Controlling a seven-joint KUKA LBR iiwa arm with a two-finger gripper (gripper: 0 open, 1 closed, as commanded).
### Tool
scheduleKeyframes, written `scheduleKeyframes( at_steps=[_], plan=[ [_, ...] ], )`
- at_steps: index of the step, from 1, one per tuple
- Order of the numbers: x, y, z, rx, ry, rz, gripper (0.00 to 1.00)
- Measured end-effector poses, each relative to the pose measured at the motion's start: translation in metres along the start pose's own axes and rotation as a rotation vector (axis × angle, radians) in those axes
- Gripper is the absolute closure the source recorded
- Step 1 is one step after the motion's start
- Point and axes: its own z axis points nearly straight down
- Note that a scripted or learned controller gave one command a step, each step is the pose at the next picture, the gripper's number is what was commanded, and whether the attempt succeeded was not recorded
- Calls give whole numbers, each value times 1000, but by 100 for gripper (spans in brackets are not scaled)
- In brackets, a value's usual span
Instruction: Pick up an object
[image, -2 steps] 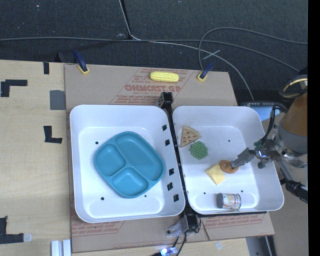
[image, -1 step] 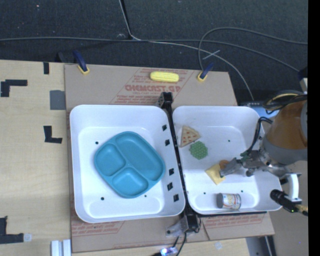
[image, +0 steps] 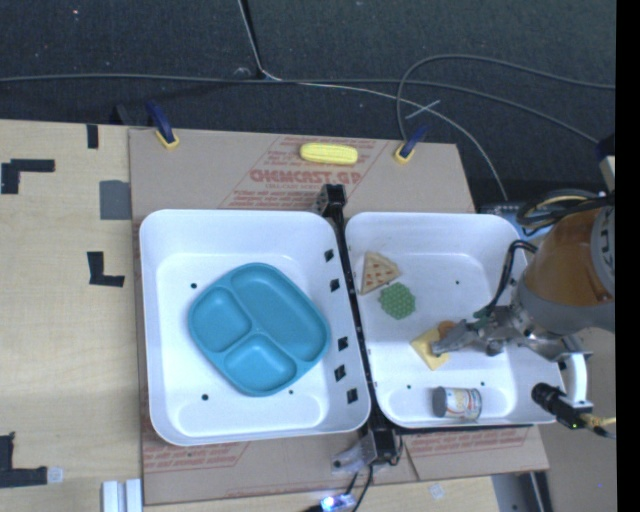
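Blue tray (image: 258, 327) in left bin (image: 160, 240); can (image: 457, 402) in right bin (image: 470, 228).

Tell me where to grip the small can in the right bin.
Grip the can across its round side wall, coming from above. It lies on its side near the bin's front wall, axis along that wall, so the fingers should probably straddle its narrow width, not its ends.

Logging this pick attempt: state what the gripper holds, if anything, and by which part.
It cannot be told. The gripper is low in the right bin, at the yellow wedge, but the view does not show the wedge between its fingers.
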Motion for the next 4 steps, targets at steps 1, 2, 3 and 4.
scheduleKeyframes(
  at_steps=[1, 2, 3, 4],
  plan=[
    [0, 0, -11, 0, 1, -1, 100],
    [-10, 3, -61, -3, -2, 1, 100],
    [-6, 8, -105, -2, -1, -1, 100],
    [-6, 12, -148, -4, -1, 0, 100]
  ],
)
